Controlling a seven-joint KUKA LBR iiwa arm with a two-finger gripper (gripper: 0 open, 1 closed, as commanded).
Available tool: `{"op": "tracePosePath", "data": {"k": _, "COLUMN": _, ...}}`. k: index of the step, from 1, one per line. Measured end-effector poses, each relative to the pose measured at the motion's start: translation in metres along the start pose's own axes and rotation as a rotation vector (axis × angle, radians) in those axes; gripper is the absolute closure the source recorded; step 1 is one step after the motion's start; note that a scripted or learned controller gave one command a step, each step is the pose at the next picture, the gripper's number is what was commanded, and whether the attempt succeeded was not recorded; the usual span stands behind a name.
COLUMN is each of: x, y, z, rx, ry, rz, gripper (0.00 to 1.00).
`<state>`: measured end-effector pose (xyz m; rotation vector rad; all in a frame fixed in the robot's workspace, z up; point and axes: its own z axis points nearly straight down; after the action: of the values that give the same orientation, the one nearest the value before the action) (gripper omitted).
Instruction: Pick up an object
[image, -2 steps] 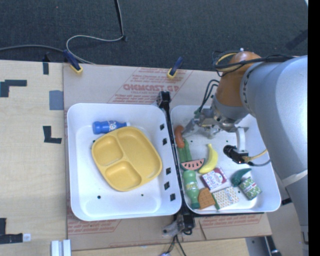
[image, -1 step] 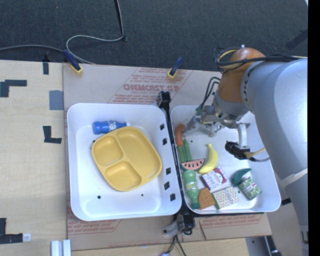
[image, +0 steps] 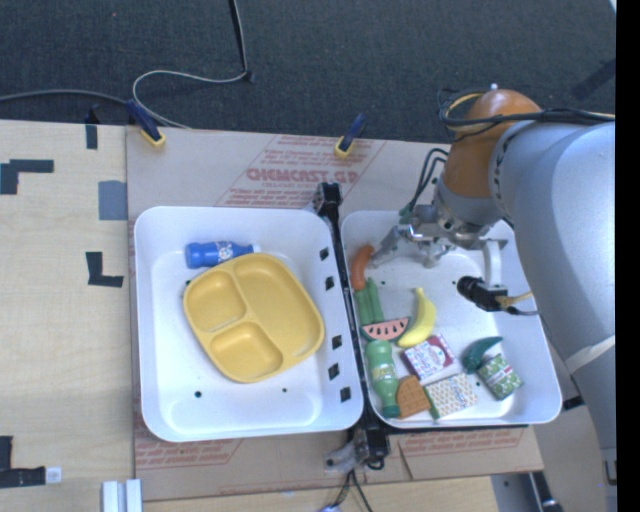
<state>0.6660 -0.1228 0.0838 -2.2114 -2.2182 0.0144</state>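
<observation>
Broad, smooth grey arm casing, rounded like a barrel. Orange band above the wrist, with thin black cables looped over it. Below that band, a metallic hand.

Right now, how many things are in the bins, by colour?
Yellow: 2, the plate and banana
Blue: 1, the bottle
Orange: 2, the carrot and cookie
Green: 4
Pink or white packets: 2
Total: 11

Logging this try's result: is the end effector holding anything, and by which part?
Nothing is held: the end effector hangs over bare floor of the right bin, apart from the toys.
</observation>
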Motion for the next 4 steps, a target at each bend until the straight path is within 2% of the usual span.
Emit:
{"op": "tracePosePath", "data": {"k": 1, "x": 0.000, "y": 0.002, "z": -0.011, "rx": -0.011, "ry": -0.004, "rz": 0.000, "gripper": 1.00}}
{"op": "tracePosePath", "data": {"k": 2, "x": 0.000, "y": 0.002, "z": -0.011, "rx": -0.011, "ry": -0.005, "rz": 0.000, "gripper": 0.00}}
{"op": "tracePosePath", "data": {"k": 3, "x": 0.018, "y": -0.006, "z": -0.001, "rx": -0.011, "ry": -0.006, "rz": 0.004, "gripper": 0.00}}
{"op": "tracePosePath", "data": {"k": 4, "x": 0.019, "y": -0.006, "z": -0.011, "rx": -0.012, "ry": -0.005, "rz": 0.002, "gripper": 1.00}}
